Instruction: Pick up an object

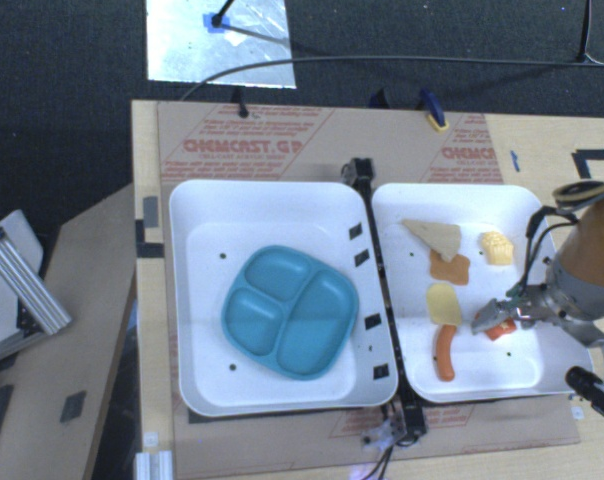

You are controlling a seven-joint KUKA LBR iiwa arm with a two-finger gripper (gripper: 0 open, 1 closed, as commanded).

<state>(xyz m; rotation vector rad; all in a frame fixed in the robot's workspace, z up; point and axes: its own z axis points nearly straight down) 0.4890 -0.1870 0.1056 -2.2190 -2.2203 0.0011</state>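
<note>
Metal tool (pixel 494 320) clamped around small glossy red piece (pixel 499 331) beside smooth orange sausage (pixel 445 352).

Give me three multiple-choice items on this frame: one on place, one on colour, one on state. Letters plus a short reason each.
1. Where does the divided plate lie?
A. left bin
B. right bin
C. on the bench outside the bins

2. What colour is that plate?
A. red
B. blue
C. yellow

3. How does the gripper stand relative to the right bin?
A. over the left bin
B. raised outside both bins
C. low inside the right bin, by a small red piece

Answers:
1 A, the plate sits within the left bin.
2 B, its whole surface is blue.
3 C, the gripper reaches in beside the sausage and the yellow slice.
</note>
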